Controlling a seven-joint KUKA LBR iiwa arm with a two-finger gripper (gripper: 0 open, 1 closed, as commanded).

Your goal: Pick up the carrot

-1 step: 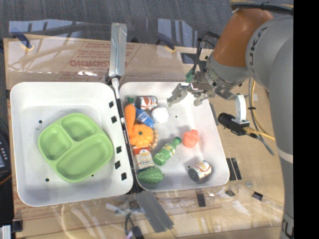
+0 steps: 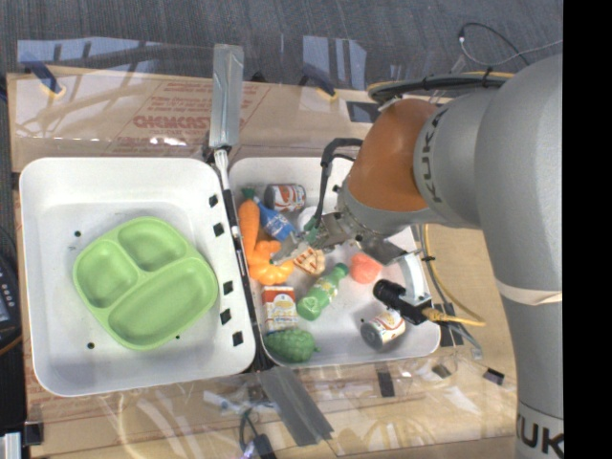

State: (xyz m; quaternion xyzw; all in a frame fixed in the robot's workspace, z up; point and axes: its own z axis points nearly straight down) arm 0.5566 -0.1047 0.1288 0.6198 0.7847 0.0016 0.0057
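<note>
Down in the right bin [image 2: 421,344], the gripper [image 2: 306,239] hangs low over a crowd of toy groceries. Whether it is released or clenched cannot be told from this angle, and nothing is seen grasped in it.

The carrot [image 2: 249,226] lies near the gripper, on the side away from the arm, apart from it. It is a smooth, tapering orange stick stretched along the bin wall that borders the left bin [image 2: 38,256]. Between carrot and gripper sits a small blue bottle [image 2: 278,226]. Just past the gripper's tip, toward the near edge, is a lumpy orange piece [image 2: 269,273], and right under the gripper lies a tan wedge with a criss-cross pattern [image 2: 308,259].

Beyond the gripper, at the far wall, a short can [image 2: 284,197] lies on its side, its label too small to read. Nearer the front are a glossy green bottle [image 2: 321,298], a red-and-white carton [image 2: 279,306] and a knobbly green vegetable [image 2: 290,344]. Under the arm rest a pink ball [image 2: 365,269] and a second can [image 2: 382,331].

Well off from the gripper, the left bin holds a matte green divided plate [image 2: 143,280]. On the tabletop lies cardboard [image 2: 115,113] with red print starting "CHEMCAS". The arm's grey shell [image 2: 497,161] bears the letters "KUK".
</note>
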